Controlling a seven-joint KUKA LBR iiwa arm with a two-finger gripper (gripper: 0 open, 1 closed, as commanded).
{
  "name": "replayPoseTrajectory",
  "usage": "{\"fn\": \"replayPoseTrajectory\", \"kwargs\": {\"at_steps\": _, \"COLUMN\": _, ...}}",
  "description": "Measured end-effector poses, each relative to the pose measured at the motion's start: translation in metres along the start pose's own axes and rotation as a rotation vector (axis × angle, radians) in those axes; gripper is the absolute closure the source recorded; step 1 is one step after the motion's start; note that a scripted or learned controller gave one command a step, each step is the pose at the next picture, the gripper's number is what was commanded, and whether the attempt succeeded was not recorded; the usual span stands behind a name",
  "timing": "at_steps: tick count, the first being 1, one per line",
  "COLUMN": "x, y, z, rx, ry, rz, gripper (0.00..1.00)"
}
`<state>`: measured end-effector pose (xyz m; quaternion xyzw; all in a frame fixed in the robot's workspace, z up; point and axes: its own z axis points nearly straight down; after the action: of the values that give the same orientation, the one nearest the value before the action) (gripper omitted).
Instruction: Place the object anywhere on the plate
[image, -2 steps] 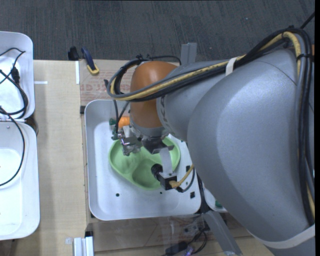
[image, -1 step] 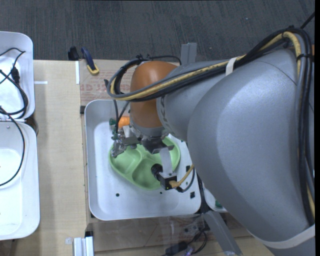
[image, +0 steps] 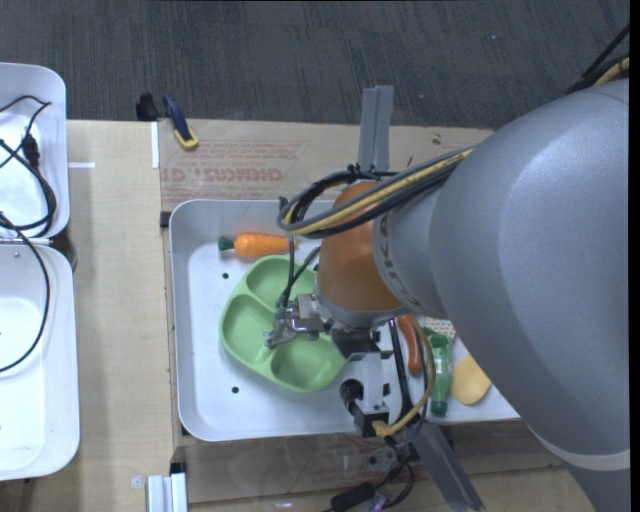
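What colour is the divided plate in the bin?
Light green; the plate shows best in the camera view, under the gripper.

Fixed overhead camera, slanted, seemingly close above the bins (image: 190, 330)

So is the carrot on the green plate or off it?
Off. The carrot lies on the white bin floor, just beyond the green plate rim.

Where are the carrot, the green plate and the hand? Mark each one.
carrot (image: 258, 243): camera view, middle of its orange body.
green plate (image: 243, 322): camera view, bare left compartment.
hand (image: 283, 331): camera view, metal tip above the plate.
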<state>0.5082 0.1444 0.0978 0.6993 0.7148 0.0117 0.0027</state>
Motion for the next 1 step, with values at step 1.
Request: {"fn": "replayPoseTrajectory", "kwargs": {"at_steps": 1, "x": 0.0660, "y": 0.0435, "z": -0.0899, "rx": 0.022, "ry": -0.020, "rz": 0.300, "gripper": 0.00}}
